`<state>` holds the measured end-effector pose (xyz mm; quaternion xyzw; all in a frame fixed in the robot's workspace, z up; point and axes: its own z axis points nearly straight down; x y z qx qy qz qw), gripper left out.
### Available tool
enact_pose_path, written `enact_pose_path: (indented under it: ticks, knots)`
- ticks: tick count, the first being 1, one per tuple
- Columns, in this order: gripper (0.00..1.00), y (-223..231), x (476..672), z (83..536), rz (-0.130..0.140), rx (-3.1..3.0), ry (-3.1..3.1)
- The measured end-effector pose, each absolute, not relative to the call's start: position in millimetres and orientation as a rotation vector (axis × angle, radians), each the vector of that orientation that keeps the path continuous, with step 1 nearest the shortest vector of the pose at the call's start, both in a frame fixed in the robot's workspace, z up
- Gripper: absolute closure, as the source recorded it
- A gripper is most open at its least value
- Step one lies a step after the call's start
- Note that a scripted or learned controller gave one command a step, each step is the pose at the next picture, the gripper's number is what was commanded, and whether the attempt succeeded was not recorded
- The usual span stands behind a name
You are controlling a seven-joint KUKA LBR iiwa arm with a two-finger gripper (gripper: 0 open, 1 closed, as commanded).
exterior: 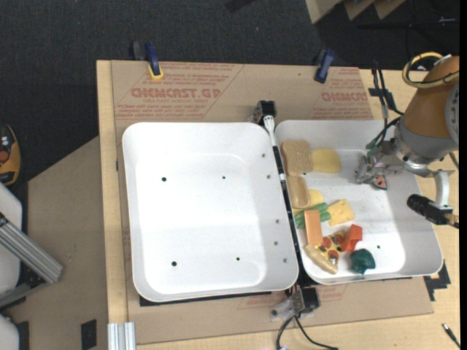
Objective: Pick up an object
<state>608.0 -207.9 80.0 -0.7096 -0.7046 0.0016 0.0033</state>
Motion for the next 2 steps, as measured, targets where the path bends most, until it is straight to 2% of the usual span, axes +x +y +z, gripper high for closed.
enact_pose_path:
  ticks: [1, 2]
  knots:
    - [1.0, -226, 558.4, 111, 0.004, -2.224, -2.216]
    - [1.0, -224, 474.3, 83, 0.005, -2.22, -2.211]
